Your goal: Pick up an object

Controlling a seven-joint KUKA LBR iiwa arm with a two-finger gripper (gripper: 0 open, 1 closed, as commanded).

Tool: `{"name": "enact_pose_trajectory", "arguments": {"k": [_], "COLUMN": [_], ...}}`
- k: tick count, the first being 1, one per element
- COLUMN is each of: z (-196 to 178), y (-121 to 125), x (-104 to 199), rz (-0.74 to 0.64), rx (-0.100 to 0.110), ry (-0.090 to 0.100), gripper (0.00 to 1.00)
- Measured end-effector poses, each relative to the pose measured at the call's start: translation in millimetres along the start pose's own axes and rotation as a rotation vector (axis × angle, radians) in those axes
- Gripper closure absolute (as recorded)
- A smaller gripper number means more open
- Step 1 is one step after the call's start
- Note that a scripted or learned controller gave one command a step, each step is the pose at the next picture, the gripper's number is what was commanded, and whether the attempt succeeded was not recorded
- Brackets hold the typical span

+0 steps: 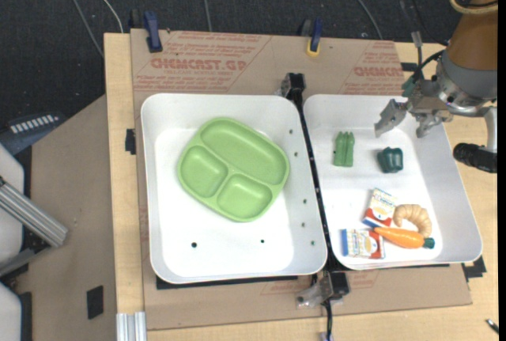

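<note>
The gripper [409, 119] is hovering over the right bin [466, 233] near its far edge, fingers standing apart and gripping nothing. Just below it a dark green pepper [390, 161] is lying, with a light green block [343, 149] to its left. Nearer the front, a croissant [413, 214], carrot [405, 237] and small cartons [361, 243] are clustering. The left bin [166, 256] is bearing a green divided plate [233, 168].

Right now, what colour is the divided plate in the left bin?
Light green, all three compartments alike. The divided plate shows plainly in the camera view, in the left bin.
</note>
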State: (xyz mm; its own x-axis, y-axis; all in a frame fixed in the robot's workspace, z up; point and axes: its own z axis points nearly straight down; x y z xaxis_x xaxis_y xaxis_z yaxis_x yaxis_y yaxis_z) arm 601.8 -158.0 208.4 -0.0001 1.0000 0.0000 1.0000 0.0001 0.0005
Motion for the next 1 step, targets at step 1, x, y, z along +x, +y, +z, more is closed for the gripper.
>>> {"name": "enact_pose_trajectory", "arguments": {"k": [1], "z": [0.0], "y": [0.0], "x": [0.0], "rz": [0.0], "rx": [0.0], "ry": [0.0], "gripper": [0.0]}}
